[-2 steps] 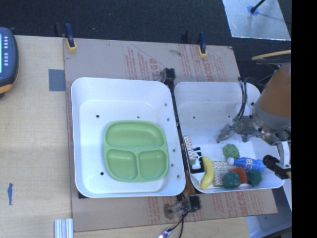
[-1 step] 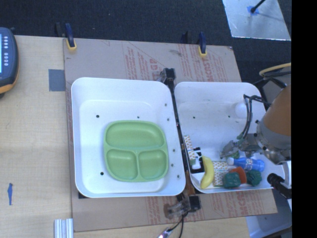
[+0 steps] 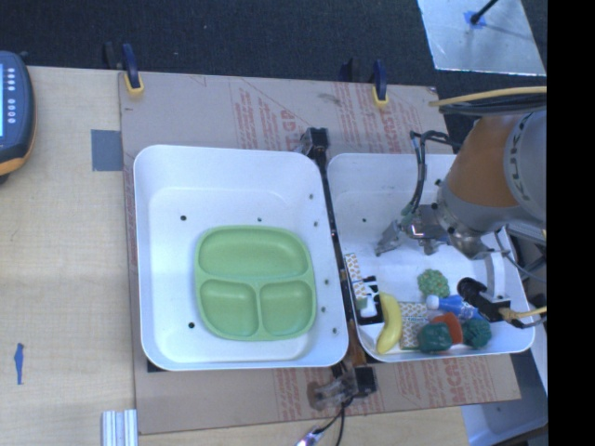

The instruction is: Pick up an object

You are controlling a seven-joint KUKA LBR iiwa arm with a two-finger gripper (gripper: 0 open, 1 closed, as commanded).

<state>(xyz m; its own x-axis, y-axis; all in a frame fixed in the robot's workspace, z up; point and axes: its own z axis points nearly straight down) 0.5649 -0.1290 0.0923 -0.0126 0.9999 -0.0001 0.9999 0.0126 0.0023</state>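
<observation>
Approach step, nothing grasped. Metal two-finger hand [image 3: 402, 234] hangs right of centre over the right shallow white plastic bin [image 3: 372, 179], fingers spread wide, empty. Candidate yellow curved banana [image 3: 390, 323] lies lower right among small toys. Next: travel down-frame, descend, close.

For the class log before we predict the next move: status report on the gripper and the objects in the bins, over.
Gripper over the right bin, nothing seen between its fingers. Banana and small toys lie along that bin's near edge. Green tray in left bin.
</observation>
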